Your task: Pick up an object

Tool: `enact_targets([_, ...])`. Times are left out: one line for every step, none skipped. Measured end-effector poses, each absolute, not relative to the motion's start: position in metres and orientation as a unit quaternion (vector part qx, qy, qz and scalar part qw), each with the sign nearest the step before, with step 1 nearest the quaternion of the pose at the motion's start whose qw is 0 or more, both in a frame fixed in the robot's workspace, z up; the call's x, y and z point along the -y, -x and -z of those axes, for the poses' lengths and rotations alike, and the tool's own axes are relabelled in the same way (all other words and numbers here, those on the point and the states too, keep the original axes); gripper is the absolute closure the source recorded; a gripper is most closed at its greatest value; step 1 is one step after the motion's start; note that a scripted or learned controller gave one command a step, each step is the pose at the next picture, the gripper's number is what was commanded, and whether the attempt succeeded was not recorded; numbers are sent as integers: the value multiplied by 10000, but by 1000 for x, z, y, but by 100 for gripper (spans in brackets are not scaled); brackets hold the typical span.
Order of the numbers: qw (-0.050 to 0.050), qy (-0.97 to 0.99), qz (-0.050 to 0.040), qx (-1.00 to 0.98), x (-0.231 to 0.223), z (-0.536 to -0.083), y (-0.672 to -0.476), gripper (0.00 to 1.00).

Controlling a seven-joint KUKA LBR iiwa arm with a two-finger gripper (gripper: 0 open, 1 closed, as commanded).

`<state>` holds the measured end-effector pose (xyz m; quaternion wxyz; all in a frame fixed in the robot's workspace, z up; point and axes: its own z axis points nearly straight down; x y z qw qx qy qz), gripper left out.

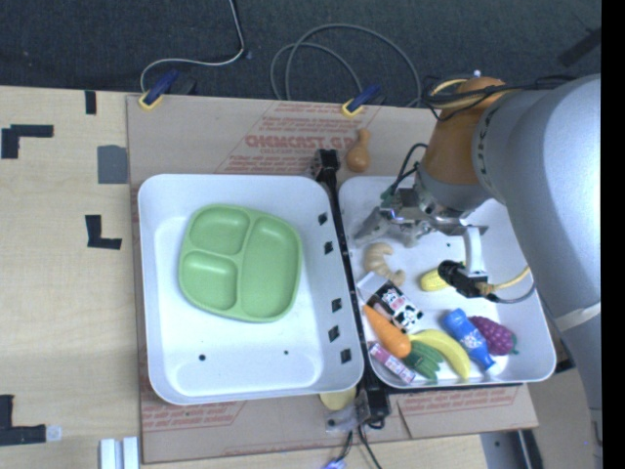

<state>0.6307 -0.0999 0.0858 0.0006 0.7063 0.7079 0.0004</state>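
A: Camera view has the hand (395, 218) low in the right bin (508, 225), near its back corner. I cannot tell how it is set; the wrist covers it.

B: And what is there to take?

A: A pale cashew-shaped piece (377, 255) lies just in front of the hand, apart from it. Farther in front sit a carrot (388, 331), a banana (441, 349), a blue bottle (466, 337) and grapes (496, 334), crowded together. A yellow piece (435, 280) lies off to the arm's side.

B: So what could go wrong?

A: My guess is the hand comes down on bare bin floor beside the pale piece and takes nothing. That piece is small and curved, so it could skid away on the slick white floor.

B: And the heap?

A: Packed that tight, one nudged toy would likely shove its neighbours.
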Motion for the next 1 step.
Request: enact_targets([5,-7065,-2,-7077,97,-86,-645,0])
